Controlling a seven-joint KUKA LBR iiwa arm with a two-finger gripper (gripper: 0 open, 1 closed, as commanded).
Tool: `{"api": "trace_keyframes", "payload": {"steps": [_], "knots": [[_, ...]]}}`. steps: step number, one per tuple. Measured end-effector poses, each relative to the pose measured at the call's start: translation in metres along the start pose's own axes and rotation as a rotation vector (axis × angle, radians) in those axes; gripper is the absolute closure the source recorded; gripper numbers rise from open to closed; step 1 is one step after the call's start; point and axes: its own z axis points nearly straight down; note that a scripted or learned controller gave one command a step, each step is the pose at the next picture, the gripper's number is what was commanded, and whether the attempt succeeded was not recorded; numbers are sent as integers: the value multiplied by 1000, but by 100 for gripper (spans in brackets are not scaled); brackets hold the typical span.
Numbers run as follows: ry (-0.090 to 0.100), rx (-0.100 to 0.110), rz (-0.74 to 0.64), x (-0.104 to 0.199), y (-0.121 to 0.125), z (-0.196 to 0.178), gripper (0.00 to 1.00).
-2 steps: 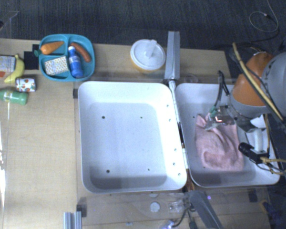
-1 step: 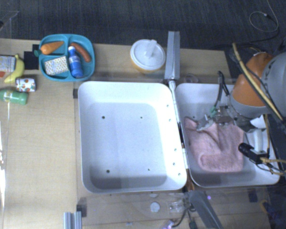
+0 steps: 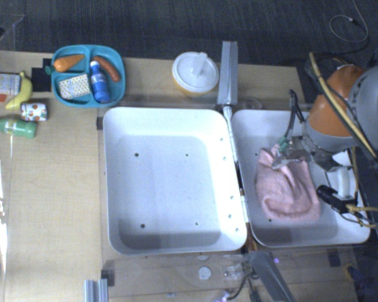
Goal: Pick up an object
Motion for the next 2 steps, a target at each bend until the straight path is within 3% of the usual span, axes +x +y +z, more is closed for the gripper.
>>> {"api": "trace_keyframes", "payload": {"steps": [1,2], "knots": [[0,5,158,-49,-2,11,100],[0,17,252,-20,70,-76,100]]}}
